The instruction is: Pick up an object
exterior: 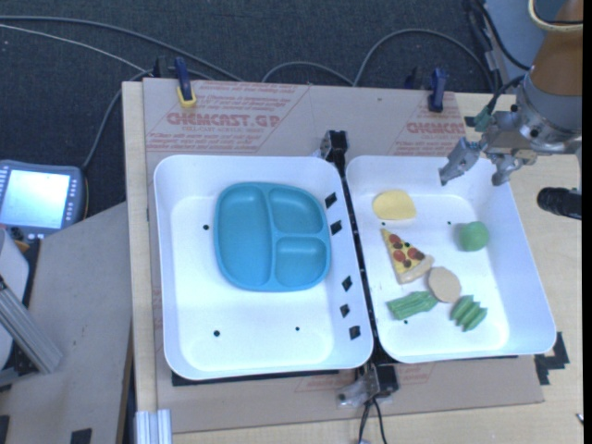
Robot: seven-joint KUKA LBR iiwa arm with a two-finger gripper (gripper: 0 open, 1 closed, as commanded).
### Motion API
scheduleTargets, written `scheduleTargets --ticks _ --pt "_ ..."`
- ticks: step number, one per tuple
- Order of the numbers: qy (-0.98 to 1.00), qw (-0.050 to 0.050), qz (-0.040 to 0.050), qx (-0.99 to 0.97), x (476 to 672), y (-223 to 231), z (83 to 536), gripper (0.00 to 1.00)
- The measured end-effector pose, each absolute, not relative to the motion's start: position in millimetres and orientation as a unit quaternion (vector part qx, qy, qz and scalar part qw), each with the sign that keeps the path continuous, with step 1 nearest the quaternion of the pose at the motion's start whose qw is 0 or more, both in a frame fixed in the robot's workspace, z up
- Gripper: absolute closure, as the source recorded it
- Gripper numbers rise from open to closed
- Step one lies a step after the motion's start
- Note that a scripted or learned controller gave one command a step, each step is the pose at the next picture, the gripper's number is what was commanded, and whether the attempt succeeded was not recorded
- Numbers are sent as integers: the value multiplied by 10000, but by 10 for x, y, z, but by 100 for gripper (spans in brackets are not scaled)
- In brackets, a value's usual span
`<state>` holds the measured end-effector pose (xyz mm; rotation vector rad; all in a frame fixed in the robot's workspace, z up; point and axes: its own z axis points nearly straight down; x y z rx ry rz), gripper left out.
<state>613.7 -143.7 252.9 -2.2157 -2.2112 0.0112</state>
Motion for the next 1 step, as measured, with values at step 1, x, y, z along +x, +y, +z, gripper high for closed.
scheduleTargets --ticks 1 --pt "-7073 7 1 -7069 6160 -1434 2595 0"
